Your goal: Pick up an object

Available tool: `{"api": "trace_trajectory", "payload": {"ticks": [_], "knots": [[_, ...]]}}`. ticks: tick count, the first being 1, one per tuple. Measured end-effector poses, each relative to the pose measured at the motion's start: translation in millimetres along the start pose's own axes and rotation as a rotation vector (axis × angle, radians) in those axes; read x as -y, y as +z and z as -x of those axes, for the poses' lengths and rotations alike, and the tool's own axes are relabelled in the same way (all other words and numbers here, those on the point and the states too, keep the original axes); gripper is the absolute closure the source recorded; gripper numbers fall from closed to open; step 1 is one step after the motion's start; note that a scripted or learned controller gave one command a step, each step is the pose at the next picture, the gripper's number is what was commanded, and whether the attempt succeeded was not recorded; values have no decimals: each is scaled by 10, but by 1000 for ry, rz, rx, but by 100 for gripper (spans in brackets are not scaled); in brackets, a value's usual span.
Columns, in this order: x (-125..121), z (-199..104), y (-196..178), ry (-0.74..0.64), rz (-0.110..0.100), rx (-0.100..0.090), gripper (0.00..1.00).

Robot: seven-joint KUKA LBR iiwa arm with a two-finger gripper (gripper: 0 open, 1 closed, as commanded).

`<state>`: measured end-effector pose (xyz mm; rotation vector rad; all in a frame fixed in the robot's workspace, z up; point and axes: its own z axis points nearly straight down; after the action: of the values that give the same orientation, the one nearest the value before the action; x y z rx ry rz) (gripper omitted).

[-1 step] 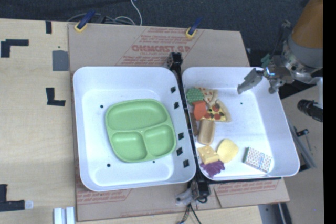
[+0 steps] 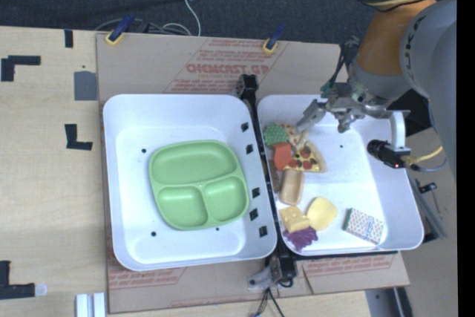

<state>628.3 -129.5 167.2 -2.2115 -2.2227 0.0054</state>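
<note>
The two-finger gripper (image 2: 326, 122) hovers with fingers spread apart and nothing between them, over the upper part of the right white bin (image 2: 393, 193). Just below-left lie the toy pizza slice (image 2: 306, 157), green waffle piece (image 2: 274, 134) and orange-red block (image 2: 283, 156). The grey arm (image 2: 415, 33) enters from the upper right.

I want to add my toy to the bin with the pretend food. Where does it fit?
Bare floor lies along the right white bin's right side, between the gripper and the patterned flat packet. It is crowded along the bin's left wall, where the pizza slice and yellow round piece lie.
</note>
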Motion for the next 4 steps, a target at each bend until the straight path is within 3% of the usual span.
{"api": "trace_trajectory", "payload": {"ticks": [1,2,3,4], "knots": [[-159,-304,731,3,9,8,0],[-70,-275,717,8,38,9,0],[-453,-285,764,4,20,7,0],[-262,-318,830,5,4,3,0]]}}
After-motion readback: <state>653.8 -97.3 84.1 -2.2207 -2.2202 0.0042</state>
